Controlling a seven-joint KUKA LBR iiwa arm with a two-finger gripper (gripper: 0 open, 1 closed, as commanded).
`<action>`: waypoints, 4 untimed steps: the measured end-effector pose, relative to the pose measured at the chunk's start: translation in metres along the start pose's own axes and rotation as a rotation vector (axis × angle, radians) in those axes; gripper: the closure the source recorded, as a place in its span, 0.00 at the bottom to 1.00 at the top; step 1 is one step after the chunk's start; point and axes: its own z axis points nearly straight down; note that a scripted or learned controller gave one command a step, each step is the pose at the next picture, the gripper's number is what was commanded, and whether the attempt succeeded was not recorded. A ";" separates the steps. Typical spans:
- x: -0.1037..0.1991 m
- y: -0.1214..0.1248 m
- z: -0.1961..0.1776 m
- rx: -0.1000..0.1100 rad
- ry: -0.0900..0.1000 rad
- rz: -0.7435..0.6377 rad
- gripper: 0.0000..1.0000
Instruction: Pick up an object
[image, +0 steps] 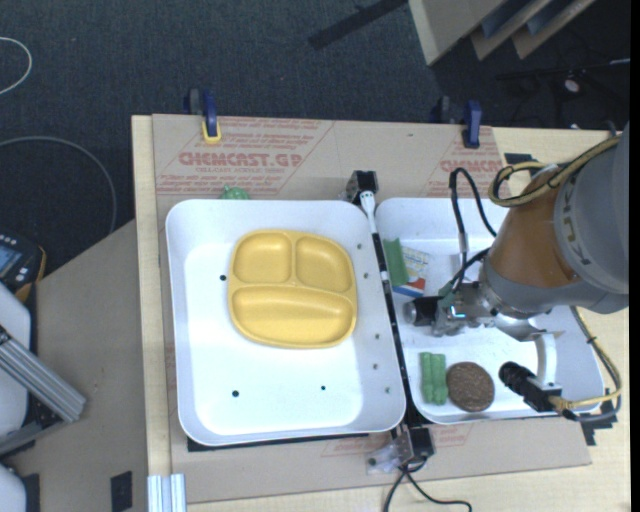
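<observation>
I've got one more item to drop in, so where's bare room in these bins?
The left bin has wide bare floor between the yellow plate and the near rim, plus a strip between plate and left wall. The right bin is crowded: gripper, green packet, green block and brown disc sit close together.

1. Yellow divided plate (293, 288): smooth plastic with a soft sheen.
2. White bins (200, 335): smooth, glossy plastic.
3. Brown round disc (469, 386): rough and matt, grainy surface.
4. Bench top (300, 150): matt, printed paper facing.
</observation>
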 end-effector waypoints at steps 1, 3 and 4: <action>0.094 0.011 -0.158 -0.020 0.004 -0.011 1.00; -0.019 -0.029 -0.118 0.012 -0.002 0.010 1.00; -0.010 0.022 -0.059 0.002 -0.001 -0.001 1.00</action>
